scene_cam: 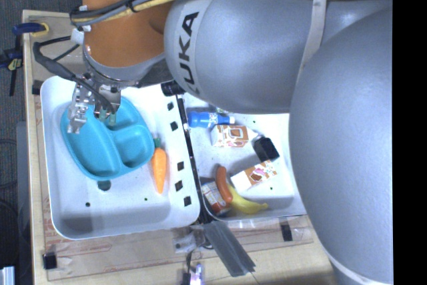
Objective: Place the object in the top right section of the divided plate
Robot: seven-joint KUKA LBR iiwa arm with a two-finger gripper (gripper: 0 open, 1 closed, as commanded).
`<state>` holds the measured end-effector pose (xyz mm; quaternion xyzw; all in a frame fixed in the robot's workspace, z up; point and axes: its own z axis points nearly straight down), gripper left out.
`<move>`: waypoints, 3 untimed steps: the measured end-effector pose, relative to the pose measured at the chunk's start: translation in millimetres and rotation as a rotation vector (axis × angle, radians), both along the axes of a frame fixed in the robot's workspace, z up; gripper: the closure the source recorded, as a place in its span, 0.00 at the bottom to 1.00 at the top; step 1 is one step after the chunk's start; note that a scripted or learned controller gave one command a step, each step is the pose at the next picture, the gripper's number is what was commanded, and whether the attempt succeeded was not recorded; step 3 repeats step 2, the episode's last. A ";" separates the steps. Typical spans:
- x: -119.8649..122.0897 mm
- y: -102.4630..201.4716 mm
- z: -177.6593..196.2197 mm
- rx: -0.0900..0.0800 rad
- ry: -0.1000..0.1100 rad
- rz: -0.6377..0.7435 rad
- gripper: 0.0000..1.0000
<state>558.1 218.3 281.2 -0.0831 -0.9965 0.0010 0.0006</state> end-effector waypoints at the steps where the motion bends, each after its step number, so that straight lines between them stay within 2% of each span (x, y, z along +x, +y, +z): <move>1: -82.3 -0.6 -96.9 0.001 0.001 0.091 1.00; 2: -79.8 0.1 -133.8 0.001 0.001 0.152 1.00; 3: -79.8 0.1 -133.8 0.001 0.001 0.152 1.00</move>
